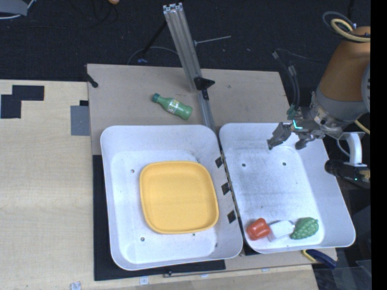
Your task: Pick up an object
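Observation:
In the camera view my gripper (290,138) hangs over the far edge of the right bin (272,180), its two dark fingers spread apart with nothing between them. At that bin's near edge lie a red pepper-like object (258,228), a small white block (280,229) and a green bumpy object (304,228), side by side. They are well below the gripper in the image, apart from it. A yellow plate (179,196) fills the middle of the left bin (121,162).
A green bottle (172,106) lies on the bench behind the left bin. A slanted metal rail (188,47) rises behind the gap between the bins. Black clips (225,187) sit along the bins' shared edge. Cables (341,24) hang near the arm at the right.

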